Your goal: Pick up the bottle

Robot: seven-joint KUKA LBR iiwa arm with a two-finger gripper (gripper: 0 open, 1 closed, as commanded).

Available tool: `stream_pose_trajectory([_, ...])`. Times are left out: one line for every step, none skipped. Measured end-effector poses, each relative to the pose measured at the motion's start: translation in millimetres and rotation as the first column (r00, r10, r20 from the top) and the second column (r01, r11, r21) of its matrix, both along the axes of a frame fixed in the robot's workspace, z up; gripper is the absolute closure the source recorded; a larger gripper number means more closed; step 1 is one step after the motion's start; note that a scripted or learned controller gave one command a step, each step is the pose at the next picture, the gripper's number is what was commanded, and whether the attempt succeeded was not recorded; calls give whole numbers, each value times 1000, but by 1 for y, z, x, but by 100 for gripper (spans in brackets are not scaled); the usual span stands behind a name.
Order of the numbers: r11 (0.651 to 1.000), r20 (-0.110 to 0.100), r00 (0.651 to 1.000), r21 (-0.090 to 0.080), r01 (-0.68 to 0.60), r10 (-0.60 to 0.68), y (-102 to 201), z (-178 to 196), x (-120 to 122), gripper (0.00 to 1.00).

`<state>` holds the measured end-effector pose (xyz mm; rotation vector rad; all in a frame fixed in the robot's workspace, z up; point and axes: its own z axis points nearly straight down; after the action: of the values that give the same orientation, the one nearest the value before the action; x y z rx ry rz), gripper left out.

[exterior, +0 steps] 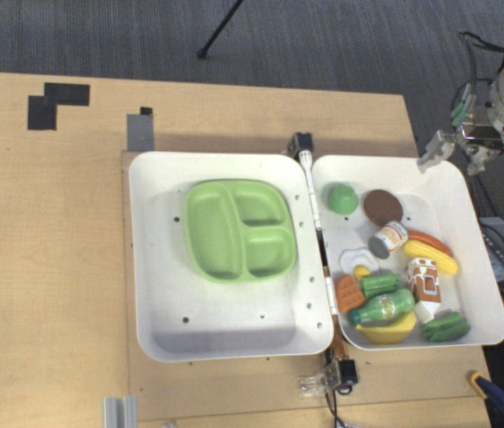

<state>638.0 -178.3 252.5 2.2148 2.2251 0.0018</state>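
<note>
The bottle (383, 308), green with a paler label around its middle, is seen lying on its side in the right bin (459, 185), near that bin's front edge. It is pressed in among other toy foods: a yellow banana (389, 330) lies just below it and seems to touch it, a green vegetable (379, 283) lies just above it, and an orange waffle-like piece (350, 294) is at its left end. A small white carton (425, 283) stands close on its right.

The end effector (466, 145) is held above the far right corner of the same bin, well apart from the bottle. Nothing is seen between its fingers, but how far they are opened cannot be told, because the picture is too small and blurred there.

Several risks can be judged from this. Because the bottle is lying and round, it may roll or slip away when it is pinched along the wrong axis. Because the neighbours are so close, one finger may come down on the banana or the green vegetable, so that the wrong thing is lifted, or the bottle is pushed aside. The small can (388, 238) and the other items in the middle of the bin may also be knocked if the approach is made too low. The left bin (149, 266), with the green divided plate (238, 230), is not involved.
</note>
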Motion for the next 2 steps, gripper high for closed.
stream_pose_trajectory([989,-2,989,1,150,-150,51,-71,24,0])
stream_pose_trajectory([864,-4,864,1,503,-503,84,-142,31,0])
